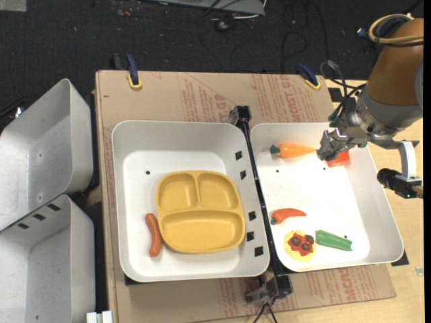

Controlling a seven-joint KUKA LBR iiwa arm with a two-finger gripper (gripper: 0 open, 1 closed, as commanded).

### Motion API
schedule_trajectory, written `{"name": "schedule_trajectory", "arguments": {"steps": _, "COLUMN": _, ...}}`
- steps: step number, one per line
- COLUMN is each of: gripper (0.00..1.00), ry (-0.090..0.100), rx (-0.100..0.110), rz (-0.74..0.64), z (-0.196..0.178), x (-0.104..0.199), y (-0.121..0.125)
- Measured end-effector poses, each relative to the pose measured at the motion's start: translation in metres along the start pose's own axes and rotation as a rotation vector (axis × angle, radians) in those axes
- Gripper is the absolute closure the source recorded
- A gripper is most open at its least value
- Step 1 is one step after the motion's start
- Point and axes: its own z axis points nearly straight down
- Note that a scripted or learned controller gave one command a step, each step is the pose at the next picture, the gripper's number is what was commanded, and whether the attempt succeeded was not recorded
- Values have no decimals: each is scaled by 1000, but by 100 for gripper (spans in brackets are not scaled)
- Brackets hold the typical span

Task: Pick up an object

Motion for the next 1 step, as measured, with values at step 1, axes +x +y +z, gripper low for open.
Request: {"name": "schedule_trajectory", "arguments": {"steps": 1, "gripper": 100, "ry": 2, "rx": 4, "rz": -1, "z": -5, "x": 55, "y": -10}}
